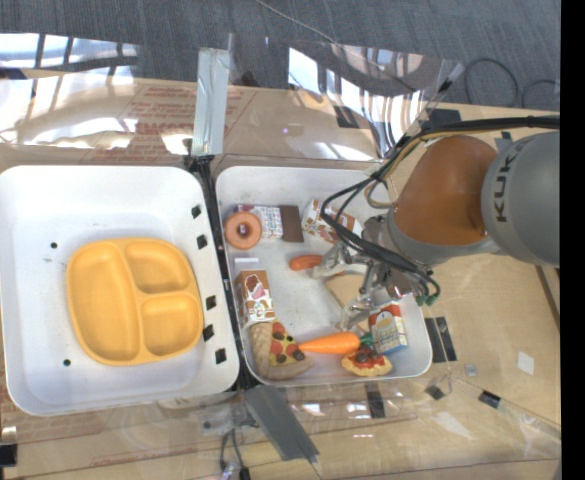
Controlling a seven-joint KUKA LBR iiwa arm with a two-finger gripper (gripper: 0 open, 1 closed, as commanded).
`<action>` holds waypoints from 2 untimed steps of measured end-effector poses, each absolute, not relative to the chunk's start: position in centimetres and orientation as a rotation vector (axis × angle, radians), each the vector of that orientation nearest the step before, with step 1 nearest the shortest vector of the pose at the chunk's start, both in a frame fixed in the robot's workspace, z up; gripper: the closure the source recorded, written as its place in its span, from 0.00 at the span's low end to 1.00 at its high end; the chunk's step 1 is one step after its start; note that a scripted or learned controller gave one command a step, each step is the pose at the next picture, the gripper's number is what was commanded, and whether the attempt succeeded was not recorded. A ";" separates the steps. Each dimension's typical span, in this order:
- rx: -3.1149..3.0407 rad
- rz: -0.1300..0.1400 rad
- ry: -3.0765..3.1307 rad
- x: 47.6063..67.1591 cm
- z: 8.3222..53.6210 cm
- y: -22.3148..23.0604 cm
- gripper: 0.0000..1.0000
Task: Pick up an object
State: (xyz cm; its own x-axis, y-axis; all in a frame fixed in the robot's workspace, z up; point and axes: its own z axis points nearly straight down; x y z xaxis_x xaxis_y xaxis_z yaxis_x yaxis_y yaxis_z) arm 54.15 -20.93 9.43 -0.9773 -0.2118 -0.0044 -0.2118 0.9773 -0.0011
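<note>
The arm (pixel 492 193) comes in from the right, grey with its orange band bulging over the right bin's far corner, wrist bent down so the fingers (pixel 357 303) hang low inside the bin amid a tangle of black cable; I cannot tell whether they are open or closed, and nothing shows between them.

Left to right on the wooden bench (pixel 502 338): the left bin (pixel 22 198) holds a yellow tray (pixel 132 300) with three compartments, lying flat near its middle. The right bin (pixel 272 180) sits just beside it, black clips along the seam. Clear plastic sheets and cardboard stand behind both, dark carpet beyond.

In the right bin the toys lie scattered: a donut (pixel 243 230) by the left wall, a brown packet (pixel 254 295) below it, a pizza slice (pixel 277 349) at the near edge, a sausage (pixel 306 262) mid-bin, a carrot (pixel 329 344) just below the wrist, a small carton (pixel 387 330) at its right
</note>
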 end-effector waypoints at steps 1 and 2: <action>-0.344 -0.003 3.114 54.4 10.5 -20.8 1.00; -0.238 -0.007 3.120 60.0 21.8 -19.7 1.00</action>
